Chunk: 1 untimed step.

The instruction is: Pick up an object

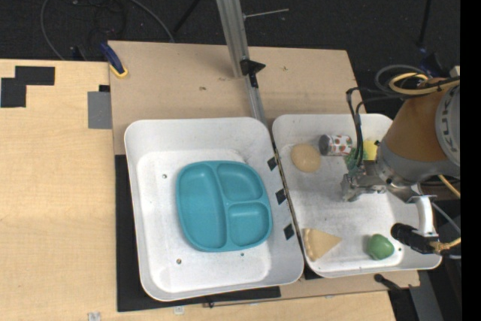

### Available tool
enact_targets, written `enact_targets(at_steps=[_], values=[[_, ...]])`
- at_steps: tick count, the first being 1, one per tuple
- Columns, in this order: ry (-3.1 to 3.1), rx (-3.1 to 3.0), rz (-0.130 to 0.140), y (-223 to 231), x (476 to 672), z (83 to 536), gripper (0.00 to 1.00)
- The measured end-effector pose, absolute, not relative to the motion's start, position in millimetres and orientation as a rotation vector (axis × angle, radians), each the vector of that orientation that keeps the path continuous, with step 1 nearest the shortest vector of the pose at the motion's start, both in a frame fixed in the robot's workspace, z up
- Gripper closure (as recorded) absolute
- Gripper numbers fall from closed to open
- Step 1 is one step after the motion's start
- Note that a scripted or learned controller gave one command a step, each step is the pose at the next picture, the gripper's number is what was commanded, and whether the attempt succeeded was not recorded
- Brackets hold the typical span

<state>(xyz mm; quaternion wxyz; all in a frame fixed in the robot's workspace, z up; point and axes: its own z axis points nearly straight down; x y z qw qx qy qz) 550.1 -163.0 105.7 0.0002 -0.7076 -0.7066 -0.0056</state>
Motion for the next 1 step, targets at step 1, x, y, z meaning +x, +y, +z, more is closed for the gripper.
enact_targets(at_steps=[1], values=[[-2.221,-2.220,0.002,-165.7,547.3,146.6,1.00]])
